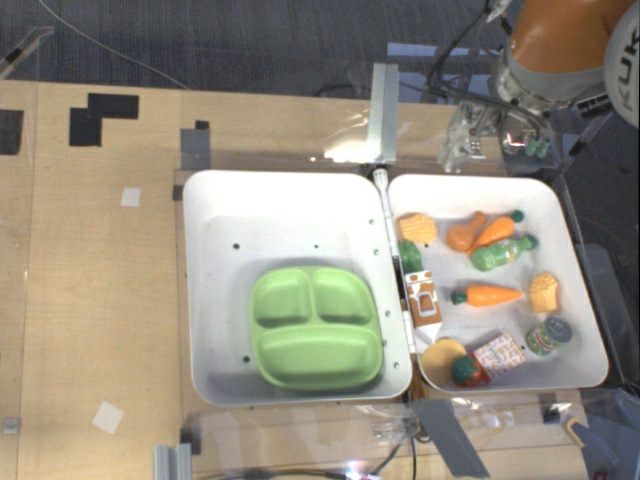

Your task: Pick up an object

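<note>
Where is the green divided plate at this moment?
The green divided plate lies in the left bin, toward its near right part, close to the wall shared with the right bin.

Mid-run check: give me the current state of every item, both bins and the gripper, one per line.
gripper: raised behind the right bin, nothing visibly held
green divided plate: flat in left bin, compartments bare
toy carrot: lying flat, mid right bin
green toy bottle: on its side
small can: upright, near right wall
left bin: holds the plate
right bin: holds the toys
</note>
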{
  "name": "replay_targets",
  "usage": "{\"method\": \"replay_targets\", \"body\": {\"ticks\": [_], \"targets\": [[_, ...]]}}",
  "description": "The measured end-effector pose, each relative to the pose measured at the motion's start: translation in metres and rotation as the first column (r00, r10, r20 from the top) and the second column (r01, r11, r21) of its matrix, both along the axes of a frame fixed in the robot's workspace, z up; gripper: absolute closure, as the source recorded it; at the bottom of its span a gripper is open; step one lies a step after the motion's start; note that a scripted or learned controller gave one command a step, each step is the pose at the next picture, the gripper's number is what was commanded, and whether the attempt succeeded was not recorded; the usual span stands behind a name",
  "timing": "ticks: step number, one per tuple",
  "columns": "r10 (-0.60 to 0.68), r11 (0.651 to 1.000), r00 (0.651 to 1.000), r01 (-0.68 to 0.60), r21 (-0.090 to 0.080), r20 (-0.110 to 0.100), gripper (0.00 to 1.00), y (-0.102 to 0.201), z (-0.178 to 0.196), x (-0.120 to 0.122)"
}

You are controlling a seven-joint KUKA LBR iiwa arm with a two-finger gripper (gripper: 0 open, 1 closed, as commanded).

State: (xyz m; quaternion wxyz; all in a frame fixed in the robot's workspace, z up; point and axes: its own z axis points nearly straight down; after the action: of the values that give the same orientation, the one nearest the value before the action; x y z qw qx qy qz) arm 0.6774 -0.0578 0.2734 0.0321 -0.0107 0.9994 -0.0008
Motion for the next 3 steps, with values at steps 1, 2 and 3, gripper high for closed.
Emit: {"method": "replay_targets", "body": {"ticks": [1, 2, 3], "targets": [[0.058, 0.998, 0.997, -0.058, 0.000, -0.051, 1.00, -0.003, 0.025, -0.007], [0.060, 0.998, 0.997, -0.060, -0.001, -0.039, 1.00, -0.001, 0.039, -0.005], [0.288, 0.958, 0.956, -0.288, -0.002, -0.057, 1.00, -0.039, 0.005, -0.084]]}}
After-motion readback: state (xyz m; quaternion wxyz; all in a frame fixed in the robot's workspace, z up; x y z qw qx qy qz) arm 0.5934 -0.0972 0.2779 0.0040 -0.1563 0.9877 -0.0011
